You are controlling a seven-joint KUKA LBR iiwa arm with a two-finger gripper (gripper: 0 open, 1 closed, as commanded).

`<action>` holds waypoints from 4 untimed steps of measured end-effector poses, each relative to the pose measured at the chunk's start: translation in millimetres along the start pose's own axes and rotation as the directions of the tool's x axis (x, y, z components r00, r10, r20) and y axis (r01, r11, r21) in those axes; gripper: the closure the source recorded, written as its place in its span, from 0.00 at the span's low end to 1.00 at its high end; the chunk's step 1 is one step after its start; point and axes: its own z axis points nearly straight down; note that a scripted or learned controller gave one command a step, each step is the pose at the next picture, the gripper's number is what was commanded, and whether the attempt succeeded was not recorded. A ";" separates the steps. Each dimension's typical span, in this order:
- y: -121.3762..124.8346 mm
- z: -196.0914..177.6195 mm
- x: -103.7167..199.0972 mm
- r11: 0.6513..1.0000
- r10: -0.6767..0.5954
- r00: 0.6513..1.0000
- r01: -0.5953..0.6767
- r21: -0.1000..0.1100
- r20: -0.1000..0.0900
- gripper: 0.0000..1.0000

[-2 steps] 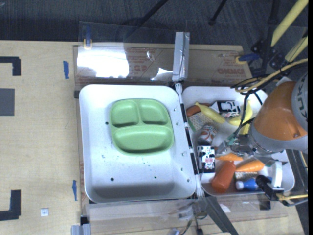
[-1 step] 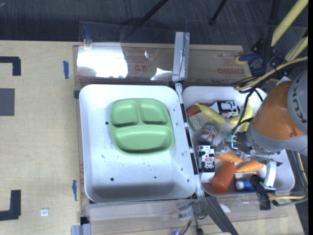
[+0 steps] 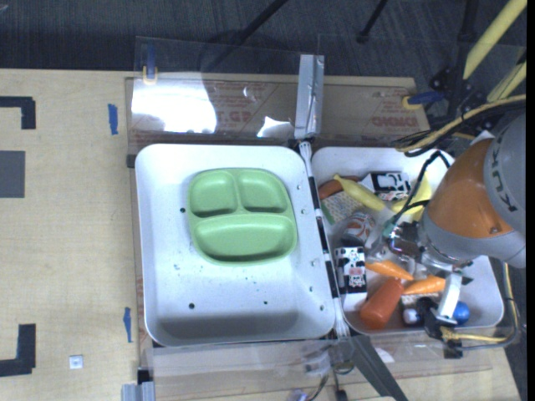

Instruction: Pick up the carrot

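The arm [image 3: 468, 199] covers the 3 o'clock side of the right bin [image 3: 359, 155] and hides whatever lies beneath it. The tool [image 3: 414, 261] sits low in shadow over the clutter, and I cannot tell whether it is open or closed, or whether it grips anything. The carrot [image 3: 425, 287], a smooth orange taper, lies at about 6 o'clock in the right bin, just below the tool and partly covered by it. A thick, rounded red-orange piece [image 3: 380, 303] lies at 7 o'clock from it, and a small glossy blue ball [image 3: 461, 312] lies at 4 o'clock. A curved yellow piece [image 3: 364, 195] lies near 11 o'clock in the bin. The left bin [image 3: 167, 224], matte white plastic, holds a green divided plate [image 3: 242, 215]. The table [image 3: 58, 224] is pale wood.
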 end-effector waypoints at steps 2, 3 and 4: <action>23.4 -79.3 -85.4 0.977 0.209 0.978 -0.210 0.039 0.012 0.00; 8.0 -1.8 -32.9 0.986 0.164 0.986 -0.164 0.024 0.000 0.00; 10.8 -75.4 -30.6 0.867 0.496 0.868 -0.497 0.036 0.023 0.00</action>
